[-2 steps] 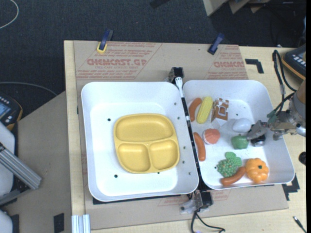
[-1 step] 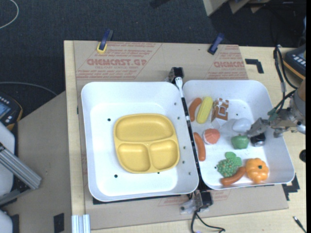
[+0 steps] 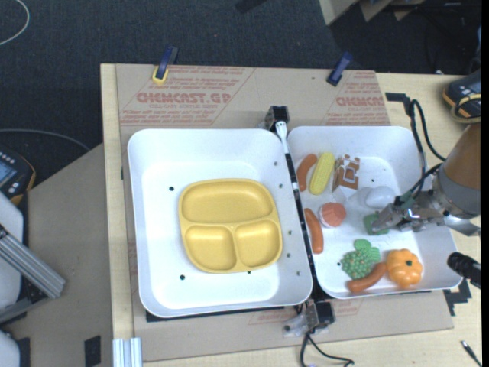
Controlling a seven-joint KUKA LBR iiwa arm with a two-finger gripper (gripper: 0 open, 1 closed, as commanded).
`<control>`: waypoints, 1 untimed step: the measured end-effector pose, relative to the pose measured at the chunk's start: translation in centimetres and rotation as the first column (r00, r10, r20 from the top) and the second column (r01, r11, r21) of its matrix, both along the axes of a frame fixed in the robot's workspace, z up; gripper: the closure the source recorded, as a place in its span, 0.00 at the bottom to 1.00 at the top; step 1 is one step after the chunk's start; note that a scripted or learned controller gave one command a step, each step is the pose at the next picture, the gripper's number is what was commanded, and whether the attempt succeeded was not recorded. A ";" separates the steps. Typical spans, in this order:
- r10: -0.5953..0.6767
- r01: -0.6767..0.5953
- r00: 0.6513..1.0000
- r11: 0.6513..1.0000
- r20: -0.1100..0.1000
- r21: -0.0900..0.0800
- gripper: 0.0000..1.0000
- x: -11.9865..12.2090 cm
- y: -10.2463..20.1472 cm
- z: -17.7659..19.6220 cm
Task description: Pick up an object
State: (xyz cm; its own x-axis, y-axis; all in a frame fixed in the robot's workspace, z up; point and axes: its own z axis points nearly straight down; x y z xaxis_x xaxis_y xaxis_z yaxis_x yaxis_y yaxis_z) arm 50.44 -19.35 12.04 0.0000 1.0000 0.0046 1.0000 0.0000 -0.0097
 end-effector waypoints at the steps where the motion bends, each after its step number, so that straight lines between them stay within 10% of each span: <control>1: -0.001 0.001 1.000 1.000 0.004 -0.002 0.00 0.0 0.0 -3.9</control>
